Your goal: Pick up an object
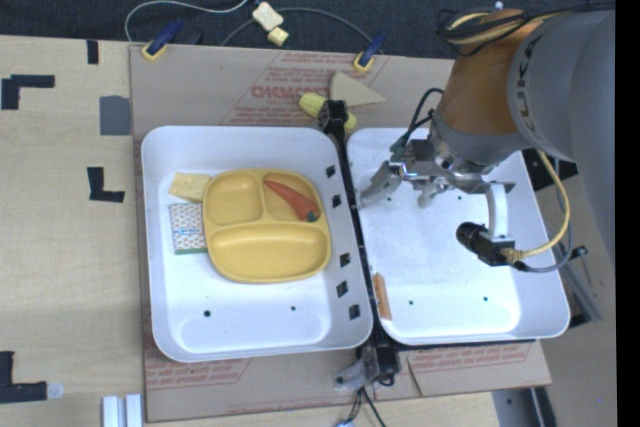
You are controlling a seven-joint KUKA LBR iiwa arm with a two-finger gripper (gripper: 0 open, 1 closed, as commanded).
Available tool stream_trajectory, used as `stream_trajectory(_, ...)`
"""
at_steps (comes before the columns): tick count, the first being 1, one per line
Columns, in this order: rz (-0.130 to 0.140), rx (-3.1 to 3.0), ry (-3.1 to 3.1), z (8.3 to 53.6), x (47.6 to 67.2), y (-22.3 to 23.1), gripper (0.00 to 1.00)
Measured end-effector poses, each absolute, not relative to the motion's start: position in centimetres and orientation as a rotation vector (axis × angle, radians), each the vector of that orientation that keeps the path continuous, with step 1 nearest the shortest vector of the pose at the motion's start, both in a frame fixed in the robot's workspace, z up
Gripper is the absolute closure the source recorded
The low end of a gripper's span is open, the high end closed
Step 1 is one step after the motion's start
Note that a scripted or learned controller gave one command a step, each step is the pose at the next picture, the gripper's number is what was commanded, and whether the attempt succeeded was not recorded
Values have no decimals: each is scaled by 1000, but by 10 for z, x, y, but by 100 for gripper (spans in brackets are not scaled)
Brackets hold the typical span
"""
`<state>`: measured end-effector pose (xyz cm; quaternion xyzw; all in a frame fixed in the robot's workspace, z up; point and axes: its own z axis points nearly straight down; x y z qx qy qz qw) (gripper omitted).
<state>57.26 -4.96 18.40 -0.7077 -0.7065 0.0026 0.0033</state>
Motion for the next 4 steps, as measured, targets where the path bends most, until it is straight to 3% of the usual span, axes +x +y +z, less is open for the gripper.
stream_trajectory(1,1,-2226,-2224,80,613,-98,0)
stream_trajectory(2,-4,-2221,-2228,85,671,-111,0)
stream_trajectory(3,-1,-2220,-2229,96,670,-110,100)
stream_trajectory(4,-7,-2218,-2227,190,606,-69,100)
